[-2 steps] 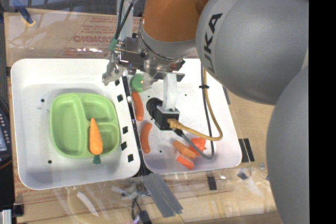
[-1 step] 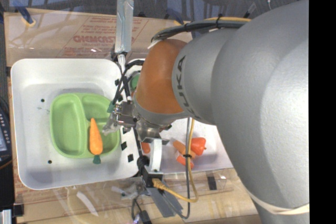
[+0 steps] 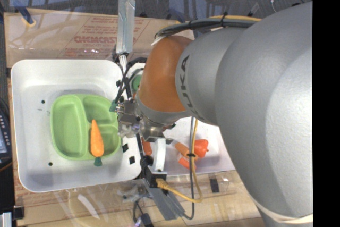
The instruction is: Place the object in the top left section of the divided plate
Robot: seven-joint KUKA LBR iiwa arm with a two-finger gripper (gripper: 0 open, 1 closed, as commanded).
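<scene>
Grey arm (image 3: 249, 109) w/ orange band looms closest, hiding the pincer, so can't tell its state. Below it, carrot (image 3: 96, 138) lies across the green plate's (image 3: 66, 127) divider in the left bin (image 3: 26, 114), not yet top-left.

Single fixed camera above bench, looking down at slant on both bins (image 3: 21, 114); arm (image 3: 249, 82) close, entering from right.
</scene>
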